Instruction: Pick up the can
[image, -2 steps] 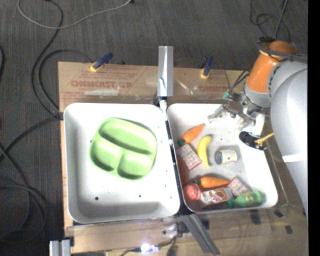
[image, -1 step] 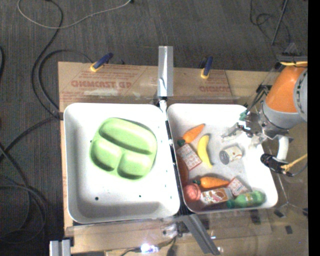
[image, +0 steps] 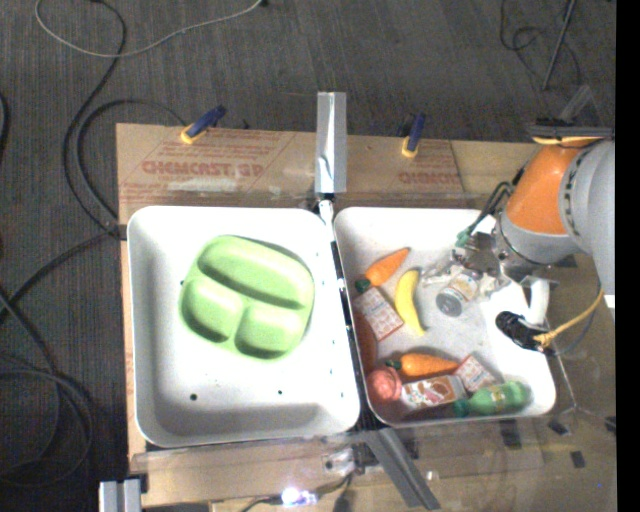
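Can (image: 455, 297) lies centre-right in the right bin (image: 545, 385), beside the gripper (image: 478, 262); grip state unclear; approach step, closing next.

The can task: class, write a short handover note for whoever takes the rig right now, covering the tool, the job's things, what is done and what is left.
Tool: low in the right bin, at the can; finger state unclear.
Can: lying on its side on the bin floor, right of the banana, below the upper carrot.
Left bin: holds a green moulded piece.
Done: arm brought to the can.
Left: confirm a grasp, then lift the can.
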